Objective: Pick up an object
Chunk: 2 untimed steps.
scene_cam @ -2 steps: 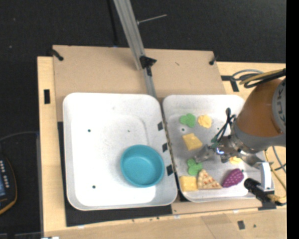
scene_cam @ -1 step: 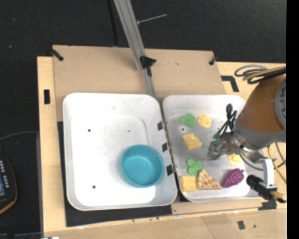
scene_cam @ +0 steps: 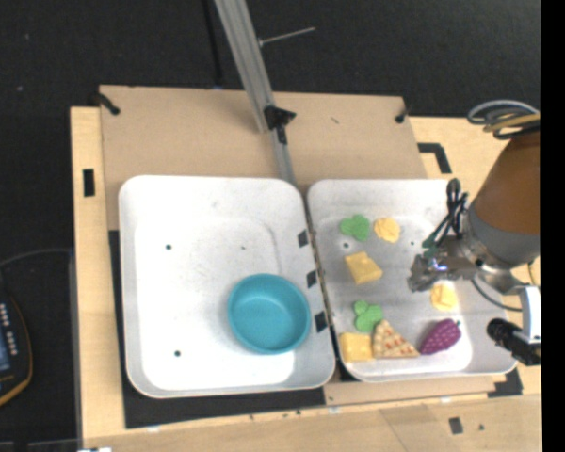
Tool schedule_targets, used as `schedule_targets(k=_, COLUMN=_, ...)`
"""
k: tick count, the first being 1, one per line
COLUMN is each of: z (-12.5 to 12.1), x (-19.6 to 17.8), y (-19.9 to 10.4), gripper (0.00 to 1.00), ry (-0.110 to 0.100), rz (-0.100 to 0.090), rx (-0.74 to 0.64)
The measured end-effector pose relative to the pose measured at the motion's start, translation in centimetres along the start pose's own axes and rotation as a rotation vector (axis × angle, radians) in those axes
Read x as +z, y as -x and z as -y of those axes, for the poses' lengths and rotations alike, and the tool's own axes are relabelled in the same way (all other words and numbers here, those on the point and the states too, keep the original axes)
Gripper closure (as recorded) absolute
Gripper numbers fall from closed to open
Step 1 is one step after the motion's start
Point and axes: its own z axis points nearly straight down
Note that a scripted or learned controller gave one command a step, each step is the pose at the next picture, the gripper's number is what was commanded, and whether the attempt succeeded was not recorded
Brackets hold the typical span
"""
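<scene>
Pincer [scene_cam: 426,276], fingers' state unclear, hangs low in the right bin [scene_cam: 407,196] among toy foods, near a yellow piece [scene_cam: 443,297]. Left bin [scene_cam: 169,205] holds a blue bowl [scene_cam: 267,313].

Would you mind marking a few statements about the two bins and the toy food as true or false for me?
1. The blue bowl sits in the left bin. True.
2. The purple grapes lie in the left bin. False: they lie in the right bin, near its front right corner.
3. The gripper hangs over the right bin. True.
4. The pizza slice sits at the far edge of the right bin. False: it lies by the near edge, left of the grapes.
5. The blue bowl is stacked on toy food. False: it rests on the bin floor, apart from the food.
</scene>
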Motion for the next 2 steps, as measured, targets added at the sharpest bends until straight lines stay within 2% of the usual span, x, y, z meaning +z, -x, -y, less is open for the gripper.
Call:
schedule_targets(k=1, z=-0.3, x=-5.4, y=0.1, gripper=1.00, ry=0.002, rz=0.001, rx=-0.009)
schedule_targets(k=2, z=-2.3, x=-6.2, y=-4.4, gripper=1.00, ry=-0.003, rz=-0.003, rx=-0.014)
